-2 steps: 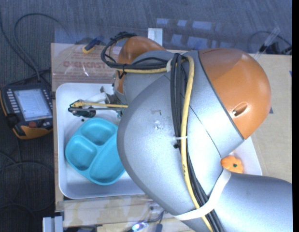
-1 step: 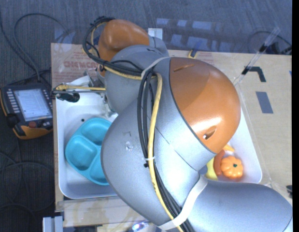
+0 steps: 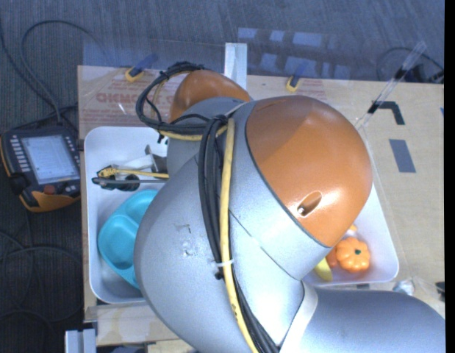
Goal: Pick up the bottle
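Since the big grey arm (image 3: pixel 286 197) sprawls across most of the camera view, there's honestly not much to go on, and I can't tell from this angle whether the tool is wide or narrow. My best guess for the bottle (image 3: pixel 123 235) is the light blue plastic thing in the left bin (image 3: pixel 90 197), sitting in the near half, close to the left wall. What looks like its dished base faces view-left, so I'd judge the long axis runs off to the right, under the arm, though that end is covered. The wrist seems to drop into the far part of that same bin, which would put the bottle toward the near side from the tool. That's a guess though. Over in the right bin (image 3: pixel 389 259) there's a little orange pumpkin (image 3: pixel 350 256) with a yellow thing (image 3: pixel 322 269) just beside it, both well apart from the bottle and not in the way. The desk (image 3: pixel 411 190) around the bins is bare cardboard-brown. The real snag I see is the bin wall crowding the bottle on one side.
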`<move>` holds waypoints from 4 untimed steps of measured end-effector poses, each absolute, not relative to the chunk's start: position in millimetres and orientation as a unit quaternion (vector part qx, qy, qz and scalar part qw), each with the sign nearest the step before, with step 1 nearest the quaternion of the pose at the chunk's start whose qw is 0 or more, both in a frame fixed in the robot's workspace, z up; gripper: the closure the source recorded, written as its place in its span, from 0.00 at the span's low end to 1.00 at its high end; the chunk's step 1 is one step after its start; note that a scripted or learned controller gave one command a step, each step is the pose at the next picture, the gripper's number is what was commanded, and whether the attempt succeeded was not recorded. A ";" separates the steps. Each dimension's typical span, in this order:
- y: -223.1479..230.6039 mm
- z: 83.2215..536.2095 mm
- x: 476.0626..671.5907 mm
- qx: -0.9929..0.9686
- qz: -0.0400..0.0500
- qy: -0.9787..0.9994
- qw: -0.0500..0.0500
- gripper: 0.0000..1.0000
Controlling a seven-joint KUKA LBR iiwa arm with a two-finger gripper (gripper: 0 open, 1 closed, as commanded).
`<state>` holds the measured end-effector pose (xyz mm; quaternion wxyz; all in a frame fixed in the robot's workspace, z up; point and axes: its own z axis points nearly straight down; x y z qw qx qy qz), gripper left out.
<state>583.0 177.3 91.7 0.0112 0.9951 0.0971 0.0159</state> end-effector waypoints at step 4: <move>206.2 157.7 660.4 0.985 -0.002 0.174 0.000 0.00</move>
